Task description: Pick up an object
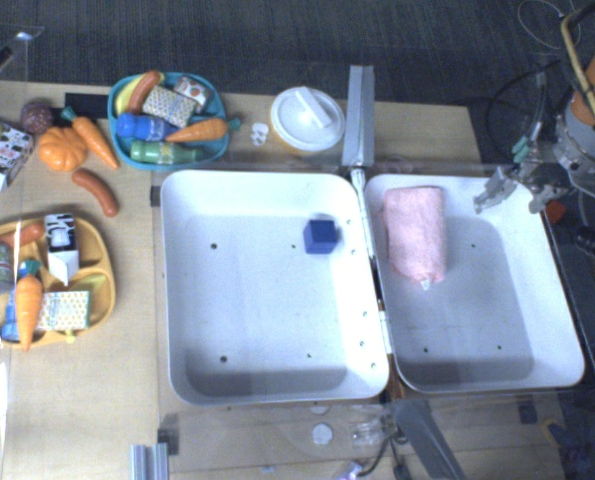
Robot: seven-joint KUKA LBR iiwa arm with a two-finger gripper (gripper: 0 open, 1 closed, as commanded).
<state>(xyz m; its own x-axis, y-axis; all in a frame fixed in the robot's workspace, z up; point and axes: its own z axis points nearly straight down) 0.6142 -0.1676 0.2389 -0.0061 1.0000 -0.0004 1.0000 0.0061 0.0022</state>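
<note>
A pink rolled cloth (415, 230) lies in the right bin (537, 368), near its far left corner. A small blue cube (321, 235) rests in the left bin (237, 368), close to its right wall. My gripper (514, 192) hangs over the far right edge of the right bin, to the right of the cloth and apart from it. Its two fingers are spread open with nothing between them.
On the bench to the left stand a blue bowl of toy food (167, 118), a yellow plate of toy food (42, 280), a toy pumpkin (61, 149) and a sausage (96, 191). A white lidded cup (307, 118) and a metal post (356, 118) stand behind the bins.
</note>
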